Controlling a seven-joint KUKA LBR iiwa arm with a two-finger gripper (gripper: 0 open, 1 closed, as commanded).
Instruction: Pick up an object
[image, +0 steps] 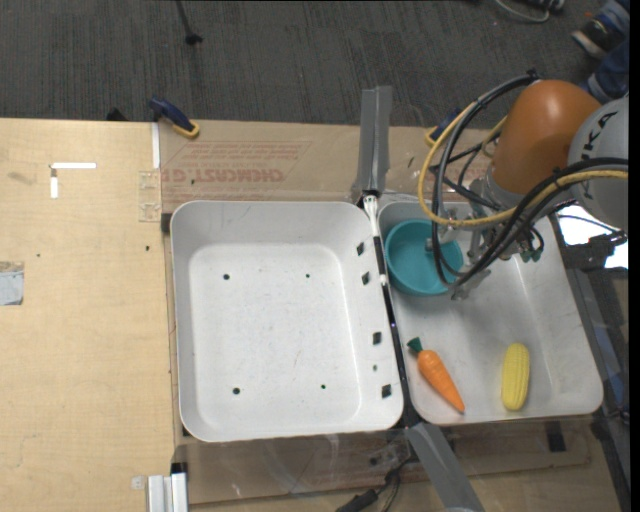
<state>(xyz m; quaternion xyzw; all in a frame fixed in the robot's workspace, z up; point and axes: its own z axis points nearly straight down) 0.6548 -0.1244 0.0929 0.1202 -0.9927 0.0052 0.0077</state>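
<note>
Underneath, tan wooden bench (80, 300), dark carpet (280, 50) beyond; claw (462, 285) state indiscernible.

Smooth white plastic bins (270, 225) on a matt wooden bench (80, 300) — the teal bowl (415, 260) glossy plastic.

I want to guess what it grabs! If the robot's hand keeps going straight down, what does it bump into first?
Probably the teal bowl. The hand points down by the bowl's right rim, though depth is hard to judge here.
</note>
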